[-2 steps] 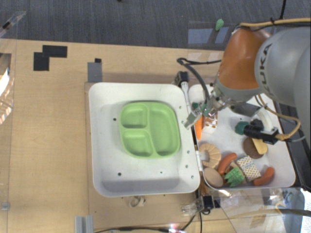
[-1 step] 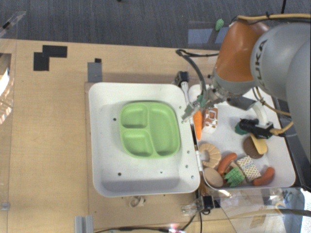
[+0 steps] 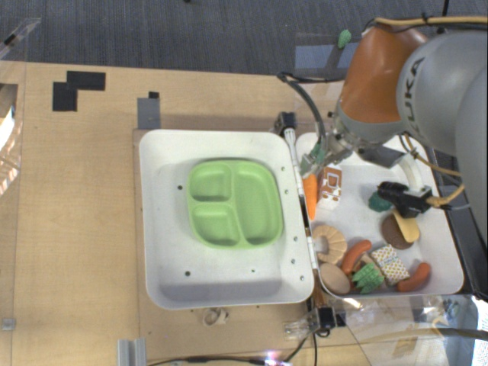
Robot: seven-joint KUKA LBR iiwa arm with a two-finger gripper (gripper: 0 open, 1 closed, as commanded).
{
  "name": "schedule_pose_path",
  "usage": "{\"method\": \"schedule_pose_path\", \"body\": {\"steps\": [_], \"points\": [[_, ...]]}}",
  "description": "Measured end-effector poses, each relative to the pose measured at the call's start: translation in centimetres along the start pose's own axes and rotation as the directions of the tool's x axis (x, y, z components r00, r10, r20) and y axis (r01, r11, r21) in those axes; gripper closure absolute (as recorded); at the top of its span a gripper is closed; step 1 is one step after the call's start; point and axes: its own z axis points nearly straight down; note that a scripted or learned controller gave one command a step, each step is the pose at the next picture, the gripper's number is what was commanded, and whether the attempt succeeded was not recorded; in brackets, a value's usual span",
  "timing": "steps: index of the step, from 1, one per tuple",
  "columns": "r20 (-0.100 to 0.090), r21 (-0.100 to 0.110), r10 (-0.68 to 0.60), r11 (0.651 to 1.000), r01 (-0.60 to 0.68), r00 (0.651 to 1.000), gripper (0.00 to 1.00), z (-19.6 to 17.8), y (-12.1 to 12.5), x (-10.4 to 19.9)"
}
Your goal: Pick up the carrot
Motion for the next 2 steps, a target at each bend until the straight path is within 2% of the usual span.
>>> {"method": "schedule_pose_path", "body": {"steps": [1,2], "points": [[-0.002,0.012,0.496,0.868,-0.496,0.869,1.00,1.3,2.4,4.8],[-0.004,0.014,0.501,0.865,-0.501,0.865,1.00,1.3,4.1,11.7]]}}
